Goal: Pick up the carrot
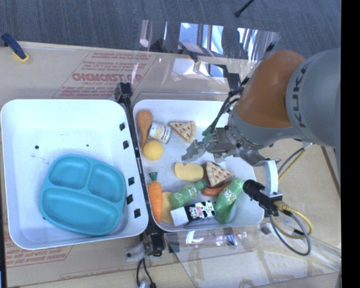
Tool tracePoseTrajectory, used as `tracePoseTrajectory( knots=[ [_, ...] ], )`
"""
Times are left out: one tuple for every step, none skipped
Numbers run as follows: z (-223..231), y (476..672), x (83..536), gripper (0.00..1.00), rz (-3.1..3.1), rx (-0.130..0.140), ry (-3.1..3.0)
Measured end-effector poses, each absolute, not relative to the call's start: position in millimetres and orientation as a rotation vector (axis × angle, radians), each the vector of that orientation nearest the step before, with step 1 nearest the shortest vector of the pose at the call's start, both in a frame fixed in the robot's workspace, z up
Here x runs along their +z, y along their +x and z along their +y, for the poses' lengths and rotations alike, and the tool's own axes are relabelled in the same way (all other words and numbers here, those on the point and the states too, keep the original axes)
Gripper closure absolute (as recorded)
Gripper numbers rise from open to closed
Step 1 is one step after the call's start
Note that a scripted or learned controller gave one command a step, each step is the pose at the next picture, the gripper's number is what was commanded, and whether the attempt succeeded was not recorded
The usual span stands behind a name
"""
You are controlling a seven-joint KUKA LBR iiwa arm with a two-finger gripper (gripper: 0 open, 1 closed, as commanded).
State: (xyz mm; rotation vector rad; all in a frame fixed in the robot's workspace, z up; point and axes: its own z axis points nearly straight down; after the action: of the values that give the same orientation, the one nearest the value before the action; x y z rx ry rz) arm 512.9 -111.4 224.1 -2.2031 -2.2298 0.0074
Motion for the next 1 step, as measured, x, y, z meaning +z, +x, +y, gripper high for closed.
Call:
tracePoseTrajectory(
  knots=[
    [-93.3,517.2,92.3,0.0,-2.255,0.008,-2.186]
  ],
)
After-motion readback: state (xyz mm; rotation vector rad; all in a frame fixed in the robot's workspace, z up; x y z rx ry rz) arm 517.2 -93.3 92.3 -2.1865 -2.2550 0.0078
